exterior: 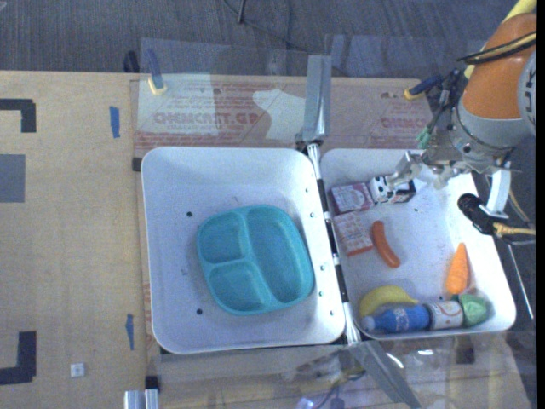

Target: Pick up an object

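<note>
Camera view, looking down: we see the grey arm with its orange band (pixel 504 68) reaching in from the right, the two-finger gripper (pixel 407 180) low over the back of the right white bin (pixel 426 228). Whether it is open or shut we cannot tell. Just beside it sits a small black-and-white object (pixel 385 190), next to a pink-labelled packet (pixel 350 198). Nearer the front: a second packet (pixel 352 233), an orange sausage (pixel 385 244), a carrot (pixel 458 269), a yellow banana (pixel 385 296), a blue bottle (pixel 400 319). The left white bin (pixel 170 194) holds a teal divided plastic tray (pixel 254 258).
</note>
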